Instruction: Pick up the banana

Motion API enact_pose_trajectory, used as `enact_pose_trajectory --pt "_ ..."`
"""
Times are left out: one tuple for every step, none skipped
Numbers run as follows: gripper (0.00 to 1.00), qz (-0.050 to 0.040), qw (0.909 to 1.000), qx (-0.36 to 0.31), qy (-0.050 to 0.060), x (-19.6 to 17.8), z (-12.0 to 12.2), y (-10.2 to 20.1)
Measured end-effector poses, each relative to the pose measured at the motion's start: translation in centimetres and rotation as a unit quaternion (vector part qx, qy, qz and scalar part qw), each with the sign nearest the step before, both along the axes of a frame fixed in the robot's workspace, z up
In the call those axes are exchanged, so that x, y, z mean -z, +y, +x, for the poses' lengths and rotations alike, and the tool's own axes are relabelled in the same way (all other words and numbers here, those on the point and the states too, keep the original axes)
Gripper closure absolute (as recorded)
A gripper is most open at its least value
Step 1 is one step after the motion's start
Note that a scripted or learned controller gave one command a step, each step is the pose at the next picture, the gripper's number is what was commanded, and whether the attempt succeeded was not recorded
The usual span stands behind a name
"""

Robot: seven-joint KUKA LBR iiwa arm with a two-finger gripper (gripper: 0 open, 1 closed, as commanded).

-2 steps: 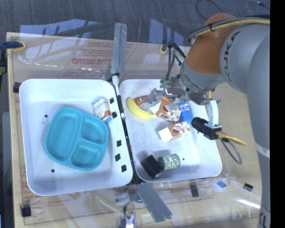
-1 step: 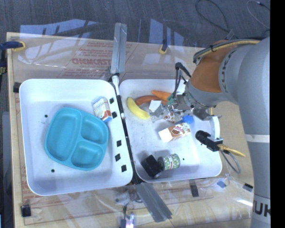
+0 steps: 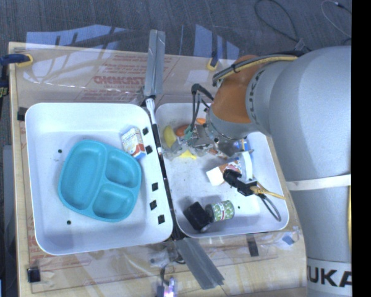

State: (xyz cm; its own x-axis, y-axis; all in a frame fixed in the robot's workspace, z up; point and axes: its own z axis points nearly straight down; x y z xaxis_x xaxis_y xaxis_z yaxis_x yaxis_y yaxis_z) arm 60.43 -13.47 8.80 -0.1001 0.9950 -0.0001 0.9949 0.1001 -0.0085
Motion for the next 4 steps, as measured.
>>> enact_pose_trajectory --pt "0.0 -0.0042 1.0 0.006 -0.004 -0.41 5.23 0.52" --pt "1.0 -0.0011 1.0 0.001 0.002 -0.87 5.1 0.93" --pt "0.0 -0.0011 1.0 0.001 0.002 -0.86 5.09 0.93" --pt "1.0 -0.0006 1.0 -0.001 0.007 -1.35 4.97 1.01"
